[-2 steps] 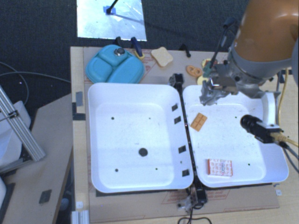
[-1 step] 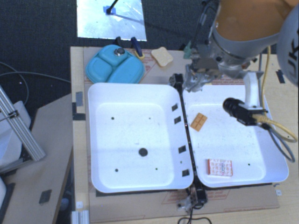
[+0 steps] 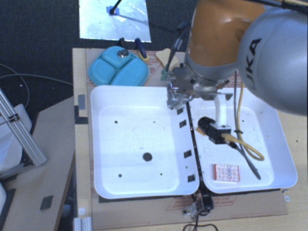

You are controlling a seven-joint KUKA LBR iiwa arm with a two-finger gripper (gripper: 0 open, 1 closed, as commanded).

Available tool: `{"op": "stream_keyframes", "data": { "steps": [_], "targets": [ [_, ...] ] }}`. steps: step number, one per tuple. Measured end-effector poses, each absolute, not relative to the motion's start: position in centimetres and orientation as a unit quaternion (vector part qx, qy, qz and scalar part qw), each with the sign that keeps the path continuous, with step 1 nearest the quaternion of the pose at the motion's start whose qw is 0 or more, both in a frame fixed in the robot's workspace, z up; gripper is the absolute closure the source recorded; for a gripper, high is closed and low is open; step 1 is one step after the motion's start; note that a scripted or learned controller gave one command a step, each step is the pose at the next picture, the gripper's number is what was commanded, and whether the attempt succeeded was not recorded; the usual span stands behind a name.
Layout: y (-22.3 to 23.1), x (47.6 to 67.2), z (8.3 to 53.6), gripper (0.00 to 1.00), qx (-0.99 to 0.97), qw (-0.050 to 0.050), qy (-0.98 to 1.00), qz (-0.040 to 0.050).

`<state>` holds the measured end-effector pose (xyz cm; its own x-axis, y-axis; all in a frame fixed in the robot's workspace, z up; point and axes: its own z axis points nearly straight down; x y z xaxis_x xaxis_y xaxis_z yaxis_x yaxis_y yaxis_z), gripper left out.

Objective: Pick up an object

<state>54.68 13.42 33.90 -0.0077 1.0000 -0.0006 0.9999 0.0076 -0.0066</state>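
Observation:
A small red and white packet (image 3: 225,172) lies flat near the front of the right bin (image 3: 279,143). Just right of it, a thin dark stick-like thing (image 3: 252,167) lies at a slant. In the left bin (image 3: 103,129) a small dark round disc (image 3: 147,156) rests on the floor. My gripper (image 3: 174,99) hangs at the back of the strip between the two bins, well behind the packet and apart from every object. Nothing shows in its grasp.
A blue lidded container (image 3: 118,67) sits behind the left bin on the bench. The big grey and orange arm (image 3: 231,37) covers the back of the right bin. A metal frame (image 3: 19,129) stands off the bench at the left.

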Motion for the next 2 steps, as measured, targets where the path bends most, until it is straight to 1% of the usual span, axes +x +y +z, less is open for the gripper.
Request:
{"op": "stream_keyframes", "data": {
  "steps": [1,2],
  "targets": [
    [15.0,55.2,41.5,1.0,-0.705,-0.002,-0.709,-0.0044],
    [8.7,48.5,47.7,1.0,-0.708,-0.003,-0.706,-0.0046]
  ]
}}
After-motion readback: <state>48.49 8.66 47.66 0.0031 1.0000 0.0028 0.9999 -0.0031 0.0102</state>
